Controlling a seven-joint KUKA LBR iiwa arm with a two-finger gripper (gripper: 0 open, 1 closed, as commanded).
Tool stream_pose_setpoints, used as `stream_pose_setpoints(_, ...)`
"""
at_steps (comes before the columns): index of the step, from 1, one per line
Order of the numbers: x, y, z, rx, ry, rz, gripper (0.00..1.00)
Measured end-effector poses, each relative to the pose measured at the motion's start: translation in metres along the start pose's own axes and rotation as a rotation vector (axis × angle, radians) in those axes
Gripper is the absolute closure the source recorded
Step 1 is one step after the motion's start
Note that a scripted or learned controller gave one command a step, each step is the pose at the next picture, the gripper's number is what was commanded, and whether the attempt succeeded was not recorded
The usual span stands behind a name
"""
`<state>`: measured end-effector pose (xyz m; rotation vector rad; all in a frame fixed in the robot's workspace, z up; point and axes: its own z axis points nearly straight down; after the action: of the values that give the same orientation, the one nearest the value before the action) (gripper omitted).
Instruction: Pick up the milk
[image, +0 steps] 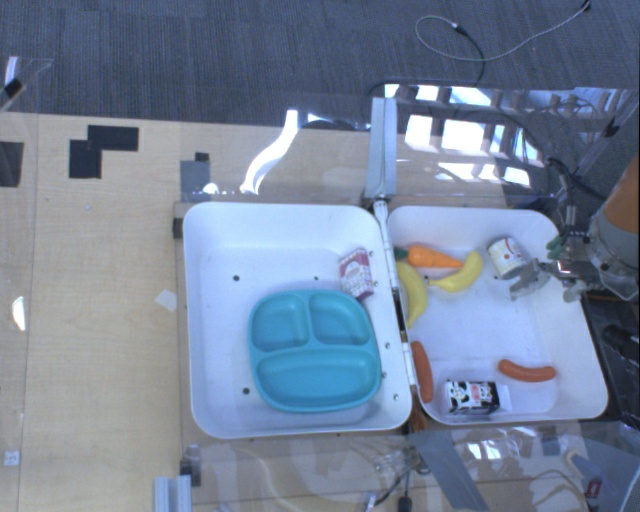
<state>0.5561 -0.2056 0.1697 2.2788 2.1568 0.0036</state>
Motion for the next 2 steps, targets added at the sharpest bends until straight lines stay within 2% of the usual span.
stream_pose_setpoints(1, 0.021, 0.107, -0.04, -0.004, -0.001, 0.082, 0.0)
stream_pose_setpoints(2, 0.13, 0.092, -0.01, -0.001, 0.002, -0.174, 0.0)
